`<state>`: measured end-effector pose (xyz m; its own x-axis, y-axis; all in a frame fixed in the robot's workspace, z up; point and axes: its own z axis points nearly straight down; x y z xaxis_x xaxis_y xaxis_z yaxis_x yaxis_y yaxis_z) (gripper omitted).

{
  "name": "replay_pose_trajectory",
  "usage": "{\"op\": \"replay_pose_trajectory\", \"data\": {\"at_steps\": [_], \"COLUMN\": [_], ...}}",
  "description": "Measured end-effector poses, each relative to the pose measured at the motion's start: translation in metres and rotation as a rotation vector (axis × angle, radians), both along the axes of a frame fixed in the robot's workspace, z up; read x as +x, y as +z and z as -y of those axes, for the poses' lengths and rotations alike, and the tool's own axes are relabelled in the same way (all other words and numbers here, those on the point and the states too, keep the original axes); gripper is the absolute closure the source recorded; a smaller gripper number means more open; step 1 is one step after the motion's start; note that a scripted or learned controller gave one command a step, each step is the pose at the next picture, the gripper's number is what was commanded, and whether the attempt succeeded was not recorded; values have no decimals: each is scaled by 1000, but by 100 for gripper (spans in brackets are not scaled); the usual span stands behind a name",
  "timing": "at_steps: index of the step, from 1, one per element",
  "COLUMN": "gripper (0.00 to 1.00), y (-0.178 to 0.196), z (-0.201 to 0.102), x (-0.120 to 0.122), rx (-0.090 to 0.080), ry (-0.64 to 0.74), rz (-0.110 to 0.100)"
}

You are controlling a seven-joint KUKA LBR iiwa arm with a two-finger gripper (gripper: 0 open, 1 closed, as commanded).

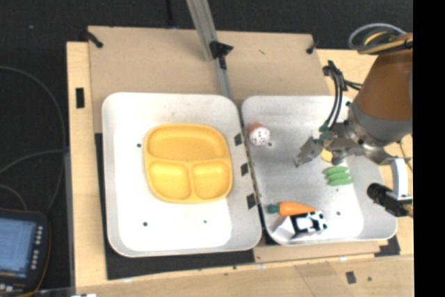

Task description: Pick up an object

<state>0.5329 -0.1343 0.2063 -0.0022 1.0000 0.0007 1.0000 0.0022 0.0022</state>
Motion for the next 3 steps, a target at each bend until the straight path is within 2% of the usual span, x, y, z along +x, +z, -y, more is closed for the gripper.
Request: {"op": "replay_pose_trajectory", "data": {"at_steps": [1,3], "gripper": [0,0], "y": [0,-100], "z": [0,-2], "x": [0,-9], "rx": [0,-2], "ry": [-2,-3], "rz": [0,-6]}}
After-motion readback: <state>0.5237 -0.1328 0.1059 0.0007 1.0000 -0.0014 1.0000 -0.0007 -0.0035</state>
